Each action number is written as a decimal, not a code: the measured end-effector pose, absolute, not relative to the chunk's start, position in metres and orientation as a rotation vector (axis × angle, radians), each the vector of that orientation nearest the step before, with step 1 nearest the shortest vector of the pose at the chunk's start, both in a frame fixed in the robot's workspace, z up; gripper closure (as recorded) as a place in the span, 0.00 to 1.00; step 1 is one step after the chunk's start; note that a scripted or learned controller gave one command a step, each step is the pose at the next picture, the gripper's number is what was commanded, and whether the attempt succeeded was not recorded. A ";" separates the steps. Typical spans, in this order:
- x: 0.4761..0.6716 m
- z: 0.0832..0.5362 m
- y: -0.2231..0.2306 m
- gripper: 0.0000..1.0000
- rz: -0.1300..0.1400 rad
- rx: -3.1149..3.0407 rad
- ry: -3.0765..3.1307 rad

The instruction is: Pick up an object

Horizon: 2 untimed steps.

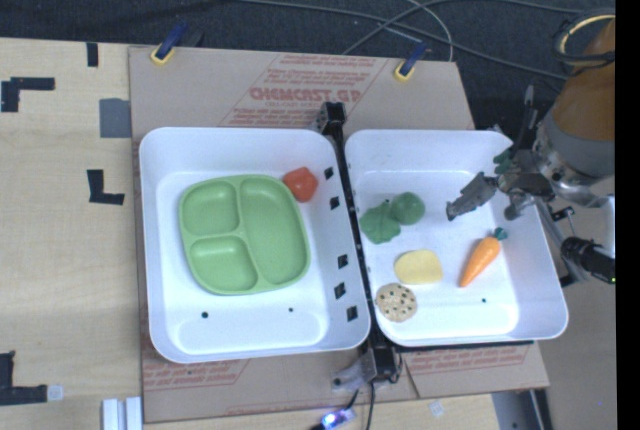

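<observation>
I have the gripper [493,197] hovering over the right bin [440,146], toward its 2 o'clock corner. Its two dark fingers [466,200] are spread apart with nothing between them.

Candidates sit below and to its left: the carrot [480,260] lies at the gripper's 6 o'clock, tilted with its green tip up; the green broccoli-like piece [392,216] is at 9 o'clock; the yellow piece [418,267] and the cookie [396,302] are further toward 7 o'clock. In the left bin [160,248], a red piece [300,183] sits just beside the green divided plate [243,233].

My worry is the carrot: it is tapered, and I judge the fingers could squeeze it out sideways if they close across the taper. It also lies near the bin's right wall, which a finger could clip on descent.

Red print on the cardboard [300,88] under the bins reads roughly "CHEMCAST GP"; the smaller lines are unreadable.
</observation>
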<state>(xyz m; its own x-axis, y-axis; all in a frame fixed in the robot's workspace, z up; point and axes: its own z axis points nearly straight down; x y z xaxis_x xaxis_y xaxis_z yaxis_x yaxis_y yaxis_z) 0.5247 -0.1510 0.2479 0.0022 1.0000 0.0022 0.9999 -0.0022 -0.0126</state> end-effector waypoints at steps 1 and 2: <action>0.527 0.254 -0.151 0.00 0.002 -2.219 -2.222; 0.529 0.191 -0.145 0.00 0.007 -2.216 -2.218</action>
<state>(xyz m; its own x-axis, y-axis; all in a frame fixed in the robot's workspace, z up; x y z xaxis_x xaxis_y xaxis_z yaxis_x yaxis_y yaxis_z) 0.5294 -0.1445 0.1911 -0.0010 1.0000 0.0010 1.0000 0.0010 -0.0071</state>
